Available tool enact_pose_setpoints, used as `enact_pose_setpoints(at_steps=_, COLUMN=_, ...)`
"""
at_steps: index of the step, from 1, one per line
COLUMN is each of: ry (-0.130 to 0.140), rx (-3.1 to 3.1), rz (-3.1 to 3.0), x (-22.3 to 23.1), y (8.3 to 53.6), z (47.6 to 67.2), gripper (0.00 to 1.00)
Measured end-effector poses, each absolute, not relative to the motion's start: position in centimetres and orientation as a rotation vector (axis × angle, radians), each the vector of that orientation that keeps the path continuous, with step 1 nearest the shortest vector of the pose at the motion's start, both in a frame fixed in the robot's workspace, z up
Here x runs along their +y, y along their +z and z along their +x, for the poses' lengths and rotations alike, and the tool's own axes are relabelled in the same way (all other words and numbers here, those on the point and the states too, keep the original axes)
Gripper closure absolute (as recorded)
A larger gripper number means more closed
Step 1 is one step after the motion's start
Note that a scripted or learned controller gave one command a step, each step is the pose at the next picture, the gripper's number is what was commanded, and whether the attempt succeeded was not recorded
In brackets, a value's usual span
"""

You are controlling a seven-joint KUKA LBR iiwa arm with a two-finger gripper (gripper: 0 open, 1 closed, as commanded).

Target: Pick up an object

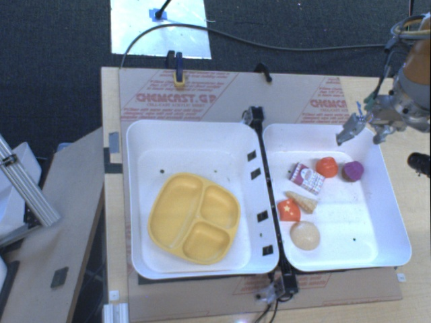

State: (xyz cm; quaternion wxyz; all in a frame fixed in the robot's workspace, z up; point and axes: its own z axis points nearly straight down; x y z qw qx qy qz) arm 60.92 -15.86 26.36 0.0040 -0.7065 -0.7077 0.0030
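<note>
Camera view looks down at a slant on a bench, and its left margin is hard to read: a pale metal bar (pixel 27 187) and some white shapes are cut off by the frame edge. Behind the bench lies dark carpet with a shiny square plate (pixel 160 19) and a black cable (pixel 283 42) running across it. A clear sheet printed with red lettering (pixel 176 98) covers the bench top beneath both bins. Within the left bin (pixel 145 140) sits a yellow divided tray (pixel 194 217). Over in the right bin (pixel 390 241), clustered toward its near-centre side, lie a red-and-white packet (pixel 306 178), an orange-red block (pixel 327 167), a purple piece (pixel 353 171), a tan wedge (pixel 301 201), a red piece (pixel 289 210) and a pale round ball (pixel 305 235). At the far right the arm is partly cut off by the frame; its gripper (pixel 366 130) hangs over the right bin's back rim with both fingers spread apart, nothing between them.
</note>
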Motion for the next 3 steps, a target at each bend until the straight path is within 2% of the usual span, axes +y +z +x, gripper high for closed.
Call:
enact_pose_setpoints(at_steps=1, ry=0.001, rx=-2.226, rz=-2.217, x=-15.8, y=26.9, z=61.1, gripper=0.0)
enact_pose_setpoints(at_steps=2, ry=0.004, rx=-2.225, rz=-2.211, x=-15.2, y=20.9, z=61.8, gripper=0.0)
enact_pose_setpoints(at_steps=3, ry=0.004, rx=-2.221, rz=-2.217, x=-15.8, y=16.3, z=61.7, gripper=0.0)
